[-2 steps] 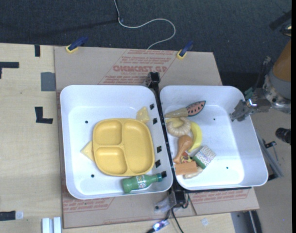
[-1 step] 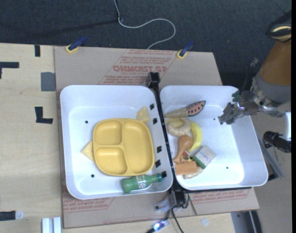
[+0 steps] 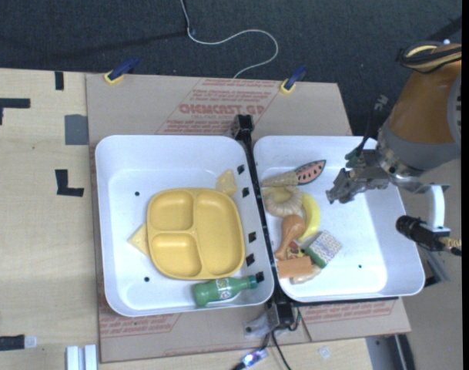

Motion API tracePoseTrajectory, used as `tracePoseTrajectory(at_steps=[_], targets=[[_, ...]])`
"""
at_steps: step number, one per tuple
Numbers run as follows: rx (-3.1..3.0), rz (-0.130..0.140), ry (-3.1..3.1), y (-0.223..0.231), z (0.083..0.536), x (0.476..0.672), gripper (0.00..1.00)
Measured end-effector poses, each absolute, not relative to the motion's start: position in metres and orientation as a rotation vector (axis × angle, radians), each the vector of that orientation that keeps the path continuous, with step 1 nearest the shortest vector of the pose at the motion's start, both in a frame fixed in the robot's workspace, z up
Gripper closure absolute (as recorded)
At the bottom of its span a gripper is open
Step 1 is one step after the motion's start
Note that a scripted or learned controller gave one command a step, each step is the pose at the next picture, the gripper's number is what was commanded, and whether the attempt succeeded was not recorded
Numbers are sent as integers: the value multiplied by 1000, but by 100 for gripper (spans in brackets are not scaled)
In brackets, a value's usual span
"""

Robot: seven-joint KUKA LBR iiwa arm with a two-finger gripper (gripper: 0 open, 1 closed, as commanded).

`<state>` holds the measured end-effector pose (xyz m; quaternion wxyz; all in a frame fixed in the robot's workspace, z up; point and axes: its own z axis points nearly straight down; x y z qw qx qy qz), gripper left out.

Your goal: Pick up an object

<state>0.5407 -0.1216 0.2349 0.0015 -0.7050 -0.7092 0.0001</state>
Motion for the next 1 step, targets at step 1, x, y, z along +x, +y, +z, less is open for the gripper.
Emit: tracePoseTrajectory(at_steps=[1], targets=[[-2212, 0, -2227, -71, 240, 535, 100]])
